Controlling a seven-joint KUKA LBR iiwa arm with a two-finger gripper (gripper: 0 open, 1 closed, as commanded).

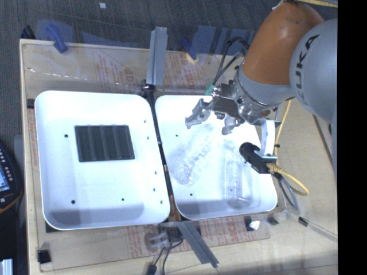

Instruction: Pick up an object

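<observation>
At bench's near edge (114, 234), just a grey metal bracket (198, 250) below the seam between the two bins.

Next back, in right bin (221, 213), toward its near right corner: clear plastic bottle (238, 182), lying roughly lengthwise, hard to read against the white floor. Just left of it and a little farther in: crumpled clear plastic piece (192, 159), near the bottle; whether touching it, impossible to say. Both see-through and probably light and slippery, so likely to squirm out of a loose pinch.

Level with that, in left bin (57, 202): one dark ribbed rectangular block (104, 142), flat on the floor, well apart from every wall.

Farther in, above the far half of the right bin: gripper (213, 119), fingers (198, 113) spread apart, nothing between them. Poised beyond and above the crumpled piece, apparently off the bin floor, though height is hard to judge.

Step in hand, by the look of it: approach, no grasp made yet. Next move calls for centring over one chosen item, probably the crumpled piece as the closest, dropping until the fingertips straddle it, then closing firmly before lifting.

Farthest back: grey and orange arm (287, 39) reaching in from the right, and an upright grey post (157, 56) behind the seam.
</observation>
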